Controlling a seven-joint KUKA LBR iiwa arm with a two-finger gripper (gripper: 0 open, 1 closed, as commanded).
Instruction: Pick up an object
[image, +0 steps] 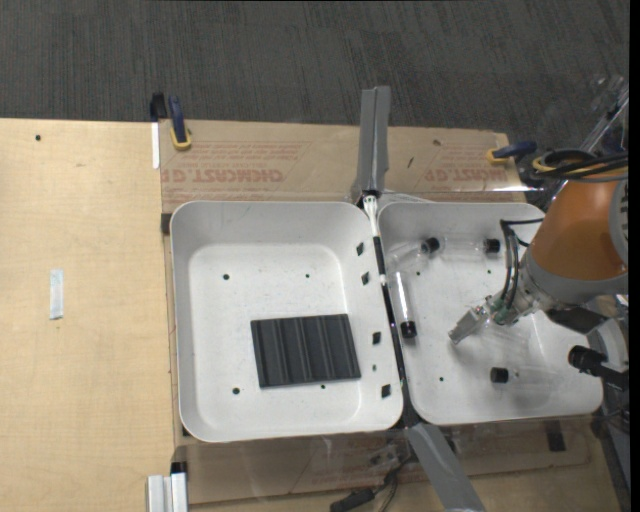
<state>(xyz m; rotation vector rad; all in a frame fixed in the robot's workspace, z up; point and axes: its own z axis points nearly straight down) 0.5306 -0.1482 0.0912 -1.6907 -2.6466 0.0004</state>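
A black ribbed rectangular pad (305, 350) lies flat in the left bin (200, 300), toward its front. My gripper (468, 325) hangs low over the middle of the right bin (450, 400), well to the right of the pad. The arm's orange band (580, 235) sits above it at the right edge. Nothing visible hangs from the gripper. A clear tube-like piece (396, 290) lies along the right bin's left wall, left of the gripper.
Small black knobs (430, 243) (492, 245) (498, 375) (408, 328) dot the right bin's floor. A grey divider post (374, 140) rises between the bins at the back. Clamps (175, 125) (510, 152) hold the cardboard behind. Bare wooden bench (80, 300) stretches to the left.
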